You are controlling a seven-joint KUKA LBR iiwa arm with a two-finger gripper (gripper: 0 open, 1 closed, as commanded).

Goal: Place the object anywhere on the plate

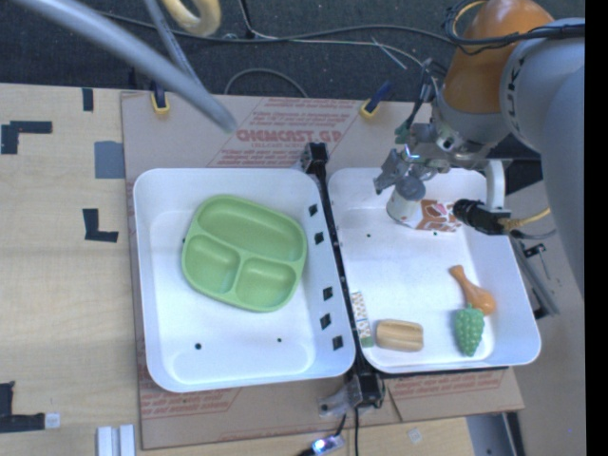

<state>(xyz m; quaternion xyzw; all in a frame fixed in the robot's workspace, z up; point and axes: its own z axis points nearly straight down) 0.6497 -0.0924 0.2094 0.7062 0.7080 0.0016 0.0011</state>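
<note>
A green plate (245, 253) with three compartments lies in the left bin (161, 283), tilted a little. In the right bin (418, 255) my gripper (407, 190) hangs low over the far end, just left of a white piece with a red-brown pattern (435, 215). Nearer the front lie an orange carrot-like toy (472, 290), a green bunch of grapes (468, 330) and a tan bread roll (399, 334). From this angle the wrist covers the fingertips.
A black divider with clips (328, 255) runs between the two bins. Blue and yellow clamps (373, 100) hold the cardboard base at the back. A grey pole (114, 36) slants across the upper left, above the bench.
</note>
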